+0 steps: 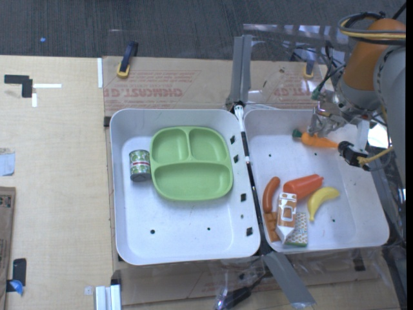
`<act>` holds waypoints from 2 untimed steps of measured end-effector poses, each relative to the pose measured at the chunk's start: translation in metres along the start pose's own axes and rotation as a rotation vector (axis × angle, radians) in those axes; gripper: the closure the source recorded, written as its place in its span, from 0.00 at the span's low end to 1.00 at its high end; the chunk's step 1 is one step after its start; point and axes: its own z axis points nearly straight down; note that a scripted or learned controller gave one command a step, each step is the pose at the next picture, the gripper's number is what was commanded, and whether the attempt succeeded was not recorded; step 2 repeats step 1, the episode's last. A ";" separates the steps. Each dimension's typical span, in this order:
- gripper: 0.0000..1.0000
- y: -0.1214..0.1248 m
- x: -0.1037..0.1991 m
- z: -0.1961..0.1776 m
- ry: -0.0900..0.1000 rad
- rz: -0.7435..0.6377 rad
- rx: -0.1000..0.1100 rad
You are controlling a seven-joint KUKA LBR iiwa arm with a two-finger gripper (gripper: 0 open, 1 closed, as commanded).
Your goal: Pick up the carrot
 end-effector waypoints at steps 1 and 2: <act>1.00 -0.037 0.039 -0.066 0.010 0.016 0.022; 1.00 -0.037 0.039 -0.066 0.010 0.016 0.022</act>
